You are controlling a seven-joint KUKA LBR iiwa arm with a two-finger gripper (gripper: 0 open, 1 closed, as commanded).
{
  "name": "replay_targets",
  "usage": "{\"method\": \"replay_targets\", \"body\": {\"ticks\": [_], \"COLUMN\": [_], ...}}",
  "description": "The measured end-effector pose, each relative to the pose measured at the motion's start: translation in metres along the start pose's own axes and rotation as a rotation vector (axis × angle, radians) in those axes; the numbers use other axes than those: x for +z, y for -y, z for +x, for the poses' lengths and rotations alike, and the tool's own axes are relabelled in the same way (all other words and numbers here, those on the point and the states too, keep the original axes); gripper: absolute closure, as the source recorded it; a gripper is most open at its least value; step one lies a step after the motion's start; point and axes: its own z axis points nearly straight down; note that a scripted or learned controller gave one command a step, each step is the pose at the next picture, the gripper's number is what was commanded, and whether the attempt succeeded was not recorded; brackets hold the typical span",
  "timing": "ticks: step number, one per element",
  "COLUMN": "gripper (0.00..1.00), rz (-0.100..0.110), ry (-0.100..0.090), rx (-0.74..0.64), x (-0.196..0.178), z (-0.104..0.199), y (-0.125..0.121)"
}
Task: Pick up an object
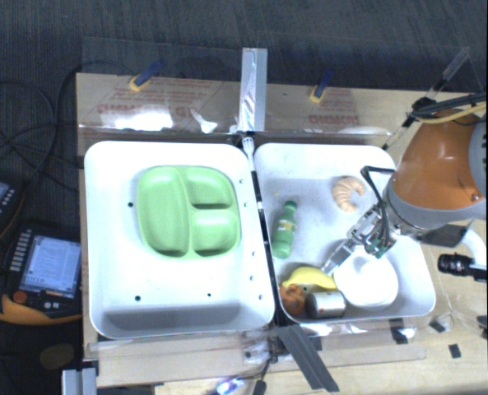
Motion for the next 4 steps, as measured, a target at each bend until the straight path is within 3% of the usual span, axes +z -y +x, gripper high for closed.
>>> {"method": "replay_targets", "body": {"ticks": [1, 2, 3, 4], "gripper": [0.00, 0.00, 0.00, 0.00], "rz": [-0.001, 0.002, 0.001, -0.003], "ry": [-0.002, 0.001, 0.003, 0.004], "rx": [0.241, 0.040, -0.057, -0.073], "x": [0.035, 0.053, 0.023, -0.017], "z": [-0.015, -0.081, -0.101, -0.152], "y": [-0.055, -0.119, -0.071, -0.077]}}
